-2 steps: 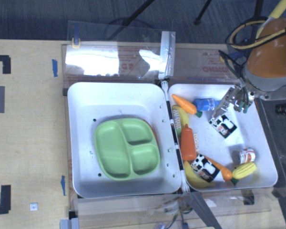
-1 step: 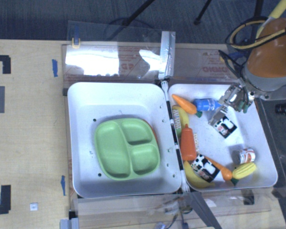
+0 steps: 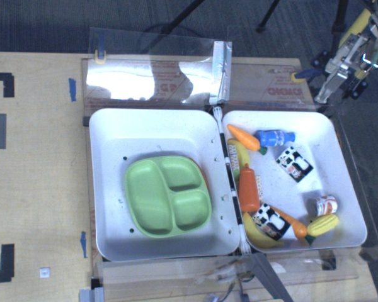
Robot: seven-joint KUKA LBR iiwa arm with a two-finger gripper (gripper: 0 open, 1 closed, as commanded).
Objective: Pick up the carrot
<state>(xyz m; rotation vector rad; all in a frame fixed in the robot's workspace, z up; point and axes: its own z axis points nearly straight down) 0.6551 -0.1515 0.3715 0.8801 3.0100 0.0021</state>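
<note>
- The bench has two white bins side by side: the left bin (image 3: 107, 168) and the right bin (image 3: 340, 168).
- The carrot (image 3: 244, 138) lies in the right bin, up in the far corner next to the wall between the two bins.
- It is orange, and it lies flat and slanted. Its tip points toward the blue bottle (image 3: 274, 137), and the two look like they touch.
- A tall orange-red bottle (image 3: 248, 189) lies below the carrot, along the same wall.
- A yellow thing (image 3: 234, 156) pokes out between the carrot and that bottle.
- A black and white spotted box (image 3: 294, 163) sits near the middle of the right bin.
- A second spotted box (image 3: 269, 221) lies near the front of the bin, on top of a banana (image 3: 258, 236).
- Another thin orange thing (image 3: 291, 223) that looks like a carrot lies just beside this box.
- A small can (image 3: 326, 204) and a little yellow toy (image 3: 323, 224) sit close together at the front right.
- A green plate (image 3: 169, 195) with three parts lies in the left bin.
- The gripper (image 3: 343, 65) is up at the far right, outside the bins and well apart from the carrot.
- I cannot tell if the gripper is open or closed. It is too small and blurry.
- Nothing can be seen held in it.
</note>
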